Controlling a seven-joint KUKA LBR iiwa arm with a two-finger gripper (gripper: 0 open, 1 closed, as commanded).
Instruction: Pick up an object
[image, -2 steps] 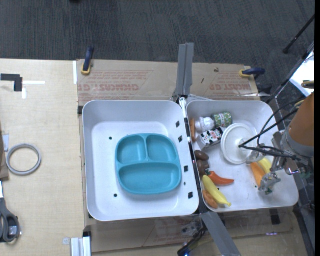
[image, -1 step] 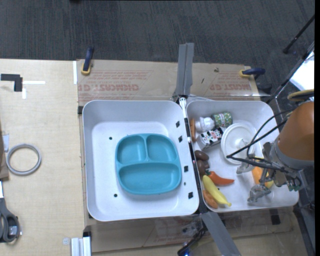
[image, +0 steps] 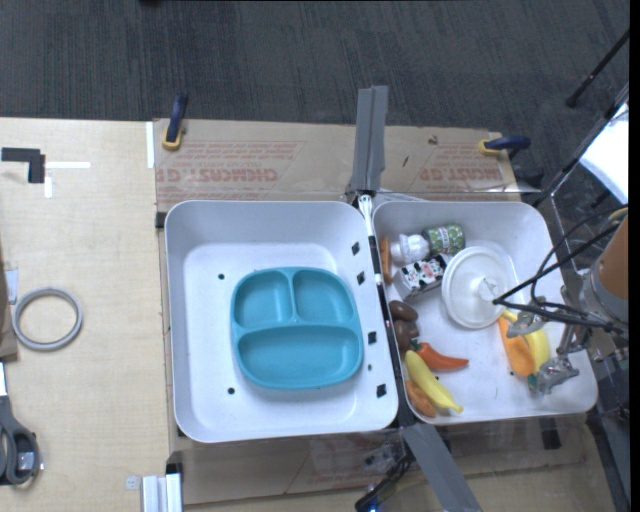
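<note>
Hand (image: 553, 375) sits low in the right bin's (image: 470, 408) near-right corner, just beside the yellow-orange toy (image: 524, 348), likely because that corner piece lies apart from the clutter; can't tell if its grip is spread or pressed, and nothing visible is pinched. The toy lies in the right bin between the white lid (image: 472, 290) and the hand, long axis running roughly far-to-near, slightly slanted. Left bin (image: 200, 260) carries the blue tray (image: 297, 327), flat and centred on the worktop (image: 80, 400) side.
</note>
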